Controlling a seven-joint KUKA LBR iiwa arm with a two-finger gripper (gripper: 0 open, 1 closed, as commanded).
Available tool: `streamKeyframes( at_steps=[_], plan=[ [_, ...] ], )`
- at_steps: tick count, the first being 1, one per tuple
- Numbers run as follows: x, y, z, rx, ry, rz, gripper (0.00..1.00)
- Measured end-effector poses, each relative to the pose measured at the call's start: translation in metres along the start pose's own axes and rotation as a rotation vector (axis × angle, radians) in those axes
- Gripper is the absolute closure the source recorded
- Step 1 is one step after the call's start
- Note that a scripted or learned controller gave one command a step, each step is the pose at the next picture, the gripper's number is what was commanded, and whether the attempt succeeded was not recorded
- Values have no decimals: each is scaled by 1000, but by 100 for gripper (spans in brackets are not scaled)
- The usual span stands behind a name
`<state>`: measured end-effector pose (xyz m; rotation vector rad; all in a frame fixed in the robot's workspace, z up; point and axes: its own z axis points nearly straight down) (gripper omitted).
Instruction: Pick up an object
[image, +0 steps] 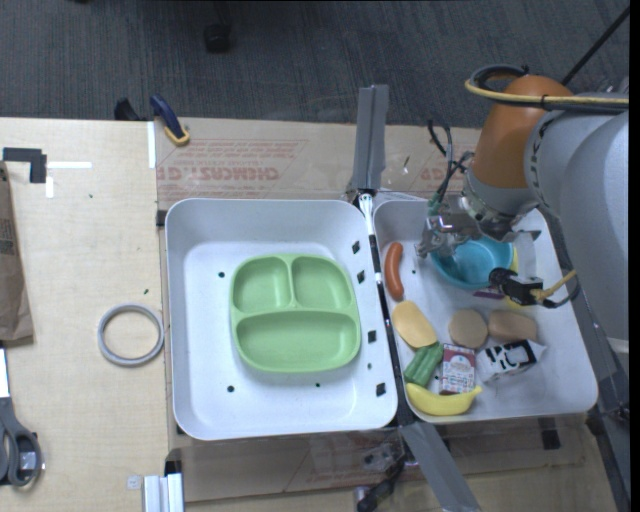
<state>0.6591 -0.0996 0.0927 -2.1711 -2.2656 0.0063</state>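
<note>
My gripper hangs low over the back of the right bin, at the left rim of a blue bowl. In front of the bowl lie a red sausage, a yellow slice, a round brown cookie and a tan bread piece. Nearer the front are a green cucumber, a small red box, a black-and-white item and a banana. Whether anything sits between the gripper's tips is hidden.
The left bin holds a green divided plate. On the bench to the left lie a grey tape ring, a blue clamp and scissors. A grey post rises behind the bins' shared wall.
</note>
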Motion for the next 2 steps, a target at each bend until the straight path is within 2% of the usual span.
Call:
streamKeyframes(
  at_steps=[1,2],
  plan=[
    [62,-5,-95,0,-1,-77,100],
    [62,-5,-95,0,-1,-77,0]
  ],
)
